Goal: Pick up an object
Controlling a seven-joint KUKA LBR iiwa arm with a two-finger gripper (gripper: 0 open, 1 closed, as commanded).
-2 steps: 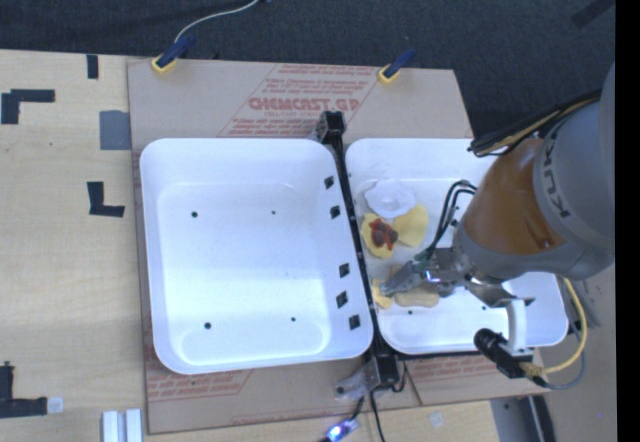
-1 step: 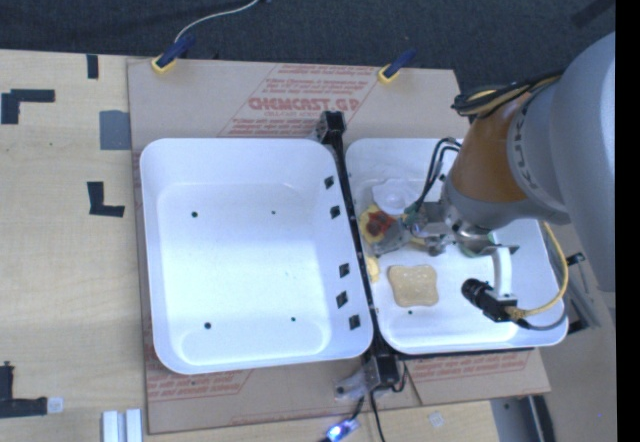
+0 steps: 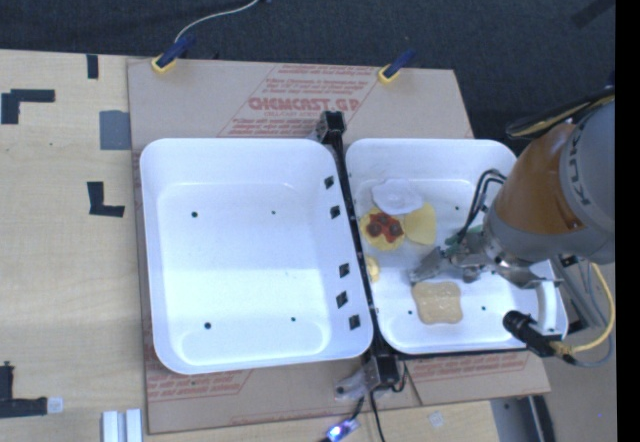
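In the right bin (image 3: 478, 155) lie several small items. A tan, bread-like square (image 3: 438, 303) rests near the front. A red and brown piece (image 3: 383, 226) lies beside a pale yellow piece (image 3: 420, 223), with a clear white lid-like item (image 3: 397, 197) behind them. A small yellow bit (image 3: 372, 269) sits by the left wall. My gripper (image 3: 432, 268) hangs low over the bin, just behind the tan square and right of the yellow bit. Nothing shows between its fingers.
The left bin (image 3: 160, 230) stands beside the right one, split from it by a black divider with clips (image 3: 345, 250). Both rest on a cardboard sheet (image 3: 290, 100) clamped at the back. The arm's orange band (image 3: 535, 195) overhangs the right bin's right side.
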